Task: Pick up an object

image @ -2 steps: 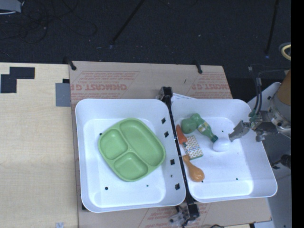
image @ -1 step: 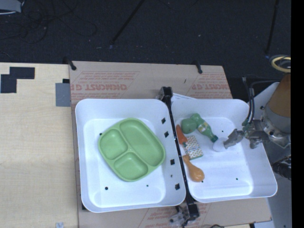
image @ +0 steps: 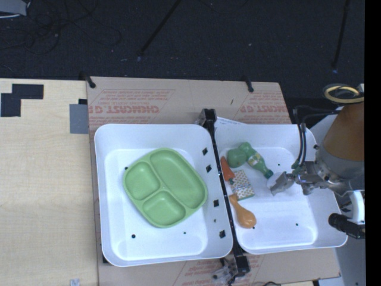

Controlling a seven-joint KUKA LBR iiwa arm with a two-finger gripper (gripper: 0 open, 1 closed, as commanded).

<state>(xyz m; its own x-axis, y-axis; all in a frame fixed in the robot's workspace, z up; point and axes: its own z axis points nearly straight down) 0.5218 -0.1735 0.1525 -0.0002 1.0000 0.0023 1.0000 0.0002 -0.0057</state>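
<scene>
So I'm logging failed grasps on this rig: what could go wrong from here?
The green bottle, carrot, patterned packet and orange drumstick crowd the right bin's left side, so the gripper may nudge neighbours or grab two. They lie near the divider wall, which could block a finger.

The setting is a robotics laboratory test cell. A light wooden tabletop [image: 41, 177] carries a flattened cardboard sheet [image: 178, 100] on which two shallow white bins [image: 107, 142] sit side by side, joined by black clips. Loose cables [image: 71, 22] trail across the dark floor on the far side. A grey industrial arm with an orange band [image: 348, 133] reaches in from the right. Dark rectangular markers [image: 24, 97] are fixed to the tabletop at far left.
</scene>
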